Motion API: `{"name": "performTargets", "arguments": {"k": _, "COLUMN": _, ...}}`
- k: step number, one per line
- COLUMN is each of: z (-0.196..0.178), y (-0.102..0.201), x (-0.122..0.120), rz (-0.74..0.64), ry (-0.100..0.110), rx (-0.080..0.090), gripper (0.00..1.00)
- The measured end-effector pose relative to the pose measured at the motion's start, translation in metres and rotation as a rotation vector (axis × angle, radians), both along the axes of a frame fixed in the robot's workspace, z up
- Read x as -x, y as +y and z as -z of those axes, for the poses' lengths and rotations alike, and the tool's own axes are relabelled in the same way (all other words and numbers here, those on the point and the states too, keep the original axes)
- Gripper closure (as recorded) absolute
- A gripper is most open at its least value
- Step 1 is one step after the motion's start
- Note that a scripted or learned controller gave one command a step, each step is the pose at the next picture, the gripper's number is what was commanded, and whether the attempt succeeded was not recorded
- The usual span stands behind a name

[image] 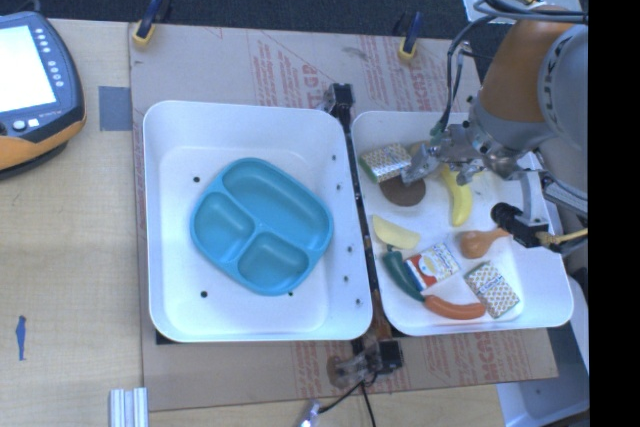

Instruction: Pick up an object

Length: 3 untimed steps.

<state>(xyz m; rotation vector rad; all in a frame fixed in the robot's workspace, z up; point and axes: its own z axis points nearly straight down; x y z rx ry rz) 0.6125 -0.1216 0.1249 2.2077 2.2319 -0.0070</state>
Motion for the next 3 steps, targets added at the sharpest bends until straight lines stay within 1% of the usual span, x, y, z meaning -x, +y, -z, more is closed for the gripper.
{"name": "performTargets", "arguments": {"k": 1, "z": 0.028, "y": -0.021, "x": -0.039, "rz": -0.003, "ry": 0.042, "rx": -0.017, "gripper": 0.0}}
{"name": "performTargets", "arguments": {"k": 2, "z": 0.033, "y": -0.056, "x": 0.033, "rz": 0.007, "ry": 0.003, "rx": -0.003, "gripper": 0.0}}
{"name": "performTargets", "arguments": {"k": 3, "z": 0.035, "y": -0.05, "x": -0.029, "rz": 0.005, "ry": 0.021, "rx": -0.006, "gripper": 0.0}}
